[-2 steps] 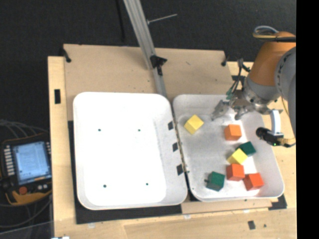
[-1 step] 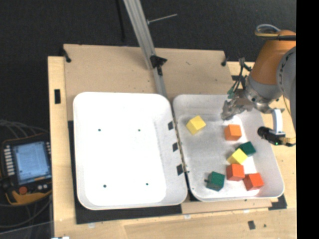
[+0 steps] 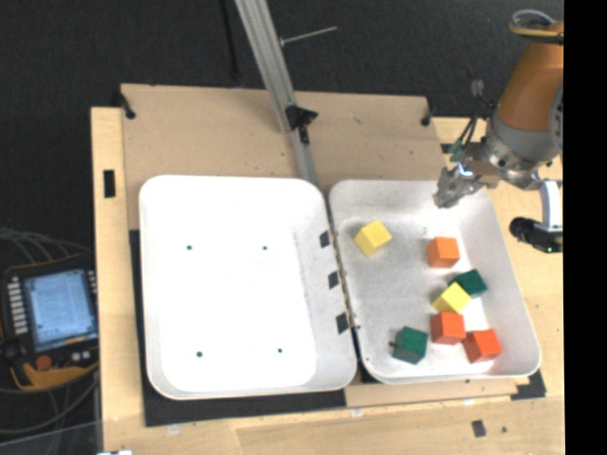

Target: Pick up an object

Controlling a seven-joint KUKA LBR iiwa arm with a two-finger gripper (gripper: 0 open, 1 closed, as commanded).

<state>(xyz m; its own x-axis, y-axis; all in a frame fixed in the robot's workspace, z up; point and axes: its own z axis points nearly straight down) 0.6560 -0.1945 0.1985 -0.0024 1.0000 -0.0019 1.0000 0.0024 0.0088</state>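
The right bin (image 3: 379,207) holds several small blocks. A yellow block (image 3: 373,237) lies near its upper left. An orange block (image 3: 443,251) sits toward the right. Lower right there is a cluster: a dark green block (image 3: 470,282), a yellow block (image 3: 454,299), an orange-red block (image 3: 448,327) and another orange-red block (image 3: 482,344). A green block (image 3: 411,344) lies near the bin's front. My gripper (image 3: 449,193) hangs over the bin's upper right corner, up and right of the orange block. Nothing shows between its fingers.
The left bin (image 3: 161,254) sits beside the right one. A slanted metal rail (image 3: 275,74) runs from the top down to the gap between the bins. A handheld pendant (image 3: 52,311) lies off the bench at the left.
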